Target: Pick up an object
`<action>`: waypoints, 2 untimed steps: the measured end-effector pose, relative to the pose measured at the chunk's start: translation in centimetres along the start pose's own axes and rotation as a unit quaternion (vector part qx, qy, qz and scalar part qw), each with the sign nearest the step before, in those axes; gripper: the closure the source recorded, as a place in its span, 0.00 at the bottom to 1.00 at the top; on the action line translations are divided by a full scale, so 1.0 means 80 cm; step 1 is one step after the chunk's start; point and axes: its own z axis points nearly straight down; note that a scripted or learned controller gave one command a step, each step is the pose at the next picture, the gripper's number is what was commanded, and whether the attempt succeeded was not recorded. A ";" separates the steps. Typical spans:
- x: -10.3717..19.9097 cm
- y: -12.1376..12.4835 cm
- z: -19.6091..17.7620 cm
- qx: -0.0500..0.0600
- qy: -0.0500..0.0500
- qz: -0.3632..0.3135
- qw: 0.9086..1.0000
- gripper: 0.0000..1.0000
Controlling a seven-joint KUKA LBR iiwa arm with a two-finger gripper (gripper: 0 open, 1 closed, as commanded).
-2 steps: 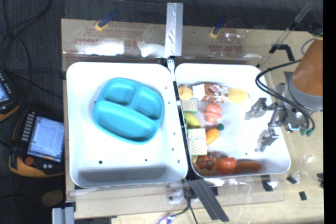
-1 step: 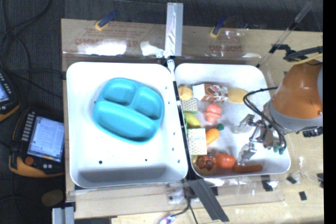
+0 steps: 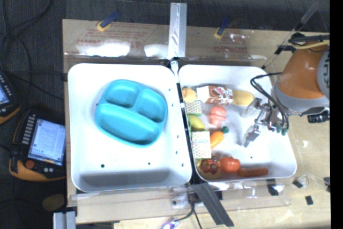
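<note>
The left bin [image 3: 80, 115] holds a blue divided plate [image 3: 131, 111]. In the right bin [image 3: 278, 161], toy food [image 3: 214, 115] crowds the left side. Further right the gripper [image 3: 256, 128] hangs low over bare floor, fingers seemingly slightly apart, gripping nothing.

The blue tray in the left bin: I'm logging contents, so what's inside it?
The blue tray shows three bare compartments holding nothing. The floor of the left bin beneath it is covered, so anything underneath cannot be seen.
</note>
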 end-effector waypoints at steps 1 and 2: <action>-0.033 0.026 0.000 0.001 -0.002 -0.013 1.000 0.00; -0.016 0.062 0.000 0.001 -0.003 0.261 0.965 0.00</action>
